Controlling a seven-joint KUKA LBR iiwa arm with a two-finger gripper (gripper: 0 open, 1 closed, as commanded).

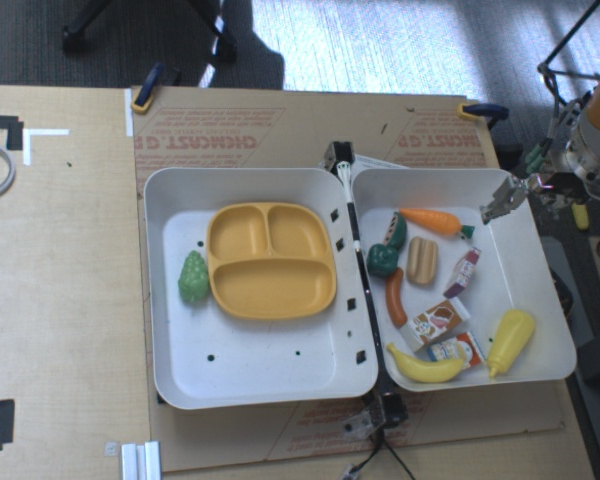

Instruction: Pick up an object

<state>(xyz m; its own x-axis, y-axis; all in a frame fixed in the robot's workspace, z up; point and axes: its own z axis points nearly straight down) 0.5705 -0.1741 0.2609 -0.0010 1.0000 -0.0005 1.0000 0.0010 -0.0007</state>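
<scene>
Camera view has my pincer (500, 206) at the far right edge of the right bin (550, 298), hanging over its upper right corner; it is small and grey against the rim, and I cannot tell how it is set. Nothing shows in its grip. Nearest to me lies the carrot (430, 221), orange with a green tip, just to the left of my pincer and apart from it, along the bin's far side. Left of it sits a green pepper (385, 253), and beside that a hot-dog bun (422, 261). A small bottle (462, 273) lies below the carrot, nearer the bin's middle. Further toward the near side are a sausage (395, 300), a carton (438, 324), a banana (425, 366) and a yellow squeeze bottle (510, 340), all well apart from me. In the left bin (165, 358) rests a yellow divided plate (272, 260) with a green leafy toy (193, 277) touching its left edge
</scene>
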